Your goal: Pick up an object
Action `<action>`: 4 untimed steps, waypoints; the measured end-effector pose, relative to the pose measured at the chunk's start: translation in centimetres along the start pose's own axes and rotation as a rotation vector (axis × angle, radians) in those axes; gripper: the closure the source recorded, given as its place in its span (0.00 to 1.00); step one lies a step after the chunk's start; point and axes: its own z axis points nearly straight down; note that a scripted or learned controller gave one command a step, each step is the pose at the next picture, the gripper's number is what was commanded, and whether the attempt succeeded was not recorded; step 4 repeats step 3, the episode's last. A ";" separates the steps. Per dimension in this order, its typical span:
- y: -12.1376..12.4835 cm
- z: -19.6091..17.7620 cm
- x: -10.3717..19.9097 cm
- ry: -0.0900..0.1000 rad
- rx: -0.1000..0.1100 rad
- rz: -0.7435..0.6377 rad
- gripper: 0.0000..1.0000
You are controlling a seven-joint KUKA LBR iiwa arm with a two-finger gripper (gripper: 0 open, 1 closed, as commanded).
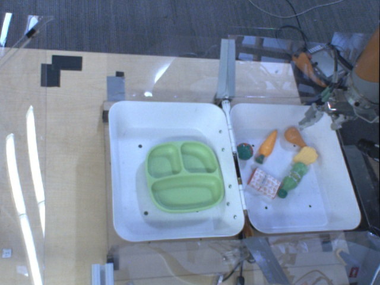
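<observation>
While the gripper (pixel 323 115) is hovering open at the right bin's (pixel 338 212) one o'clock, nothing is being held. Carrot (pixel 268 143) is lying untouched; picking is all remaining.

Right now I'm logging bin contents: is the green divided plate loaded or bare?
Bare. The green plate shows plain green in all three compartments; the toys lie in the right bin.

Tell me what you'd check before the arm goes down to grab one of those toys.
1. Toys within reach in the right bin: ok.
2. Gripper above that bin: ok, it hangs over the far right corner.
3. Gripper free of any toy: ok, nothing between its fingers.
4. A toy lying apart: ok, the carrot is on its own.
5. Yellow toy apart from the green bottle: not ok, they touch.
6. Green tray out of the way: ok, left bin.
</observation>
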 end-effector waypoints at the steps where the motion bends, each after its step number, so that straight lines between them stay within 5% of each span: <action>1: 2.6 12.6 0.3 -0.002 -0.005 -0.125 0.00; 2: 2.9 11.4 0.4 -0.004 -0.011 -0.130 1.00; 3: 5.4 2.8 4.9 -0.001 -0.005 -0.134 1.00; 4: 5.4 2.8 4.9 -0.001 -0.005 -0.134 1.00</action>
